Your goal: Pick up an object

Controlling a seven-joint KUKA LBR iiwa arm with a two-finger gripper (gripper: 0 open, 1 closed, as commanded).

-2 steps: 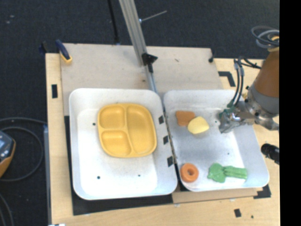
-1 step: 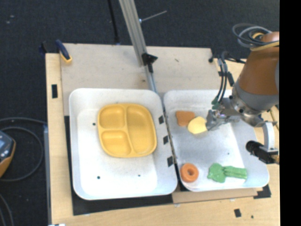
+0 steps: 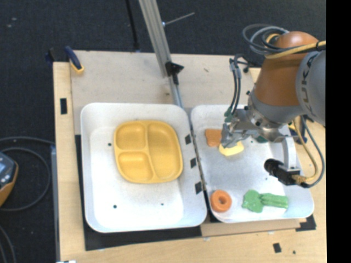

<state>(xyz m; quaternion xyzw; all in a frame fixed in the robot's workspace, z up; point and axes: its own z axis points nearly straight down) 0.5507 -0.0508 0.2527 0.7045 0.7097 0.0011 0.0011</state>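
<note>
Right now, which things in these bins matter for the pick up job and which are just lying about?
In play:
hand, low over the right bin
pale yellow piece under it
small orange piece beside it

Lying about:
orange ring
green toy
yellow divided plate in the left bin

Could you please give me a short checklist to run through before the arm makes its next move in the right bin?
1. Gripper positioned over a target: ok, it sits right at the pale yellow object.
2. Object seen between its fingers: cannot tell.
3. Neighbour clearance: not ok, the small orange piece lies close beside the gripper.
4. Other items out of the way: ok, the orange ring and the green toy lie at the near edge of the right bin.
5. Yellow divided plate undisturbed in the left bin: ok.
</note>
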